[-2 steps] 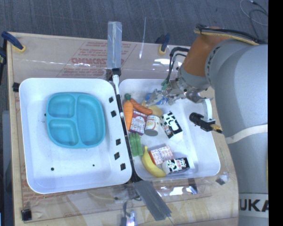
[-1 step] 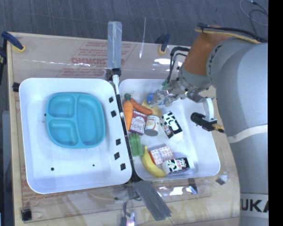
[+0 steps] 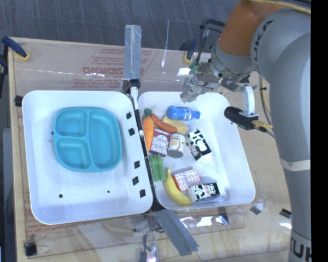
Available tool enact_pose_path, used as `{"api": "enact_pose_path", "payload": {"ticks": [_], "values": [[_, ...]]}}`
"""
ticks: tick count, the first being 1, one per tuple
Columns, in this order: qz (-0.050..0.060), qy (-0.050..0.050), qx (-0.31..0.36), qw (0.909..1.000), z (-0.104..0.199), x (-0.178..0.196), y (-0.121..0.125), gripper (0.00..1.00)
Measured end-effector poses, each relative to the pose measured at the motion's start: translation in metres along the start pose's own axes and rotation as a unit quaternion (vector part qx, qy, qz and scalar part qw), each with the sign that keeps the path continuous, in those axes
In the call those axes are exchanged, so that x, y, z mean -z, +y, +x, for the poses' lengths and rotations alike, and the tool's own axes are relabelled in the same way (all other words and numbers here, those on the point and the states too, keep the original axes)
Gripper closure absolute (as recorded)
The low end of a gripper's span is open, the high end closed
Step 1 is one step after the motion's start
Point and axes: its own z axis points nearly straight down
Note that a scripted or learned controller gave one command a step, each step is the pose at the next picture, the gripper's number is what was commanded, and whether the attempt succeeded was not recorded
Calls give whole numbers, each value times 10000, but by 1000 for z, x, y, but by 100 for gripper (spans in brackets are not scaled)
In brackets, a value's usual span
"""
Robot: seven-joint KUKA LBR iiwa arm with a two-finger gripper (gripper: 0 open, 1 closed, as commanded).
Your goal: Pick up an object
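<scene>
— Gripper (image 3: 190, 91) first: where's it sitting?

— Up over the far rim of the right bin (image 3: 241, 152), just above the blue bottle (image 3: 182, 113). Nothing is between its fingers, but from here I cannot tell whether they are spread or closed.

— Fine. Walk me across, left to right.

— Left bin (image 3: 33, 162) has a blue divided plate (image 3: 88, 138) lying flat in the middle. Past the divider, along the right bin's left wall, an orange carrot (image 3: 147, 130) stands lengthwise, with something green (image 3: 158, 168) below it.

— And the pile?

— Beside the carrot there's a small red carton (image 3: 160, 142), then a little can (image 3: 176, 145) touching it. A sausage-like piece (image 3: 164, 124) and a yellowish one (image 3: 177, 126) lie just under the bottle. Right of the can, a black-and-white carton (image 3: 198, 144) is tilted.

— Near end?

— A banana (image 3: 175, 192) curves along the near wall, with a pink-and-white box (image 3: 186, 178) just above it and another black-and-white carton (image 3: 205, 191) to its right. The grey arm (image 3: 284, 64) comes in from the right.
</scene>
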Motion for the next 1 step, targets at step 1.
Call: {"api": "enact_pose_path", "payload": {"ticks": [1], "values": [[13, 1, -1, 10000, 0, -1, -1, 0]]}}
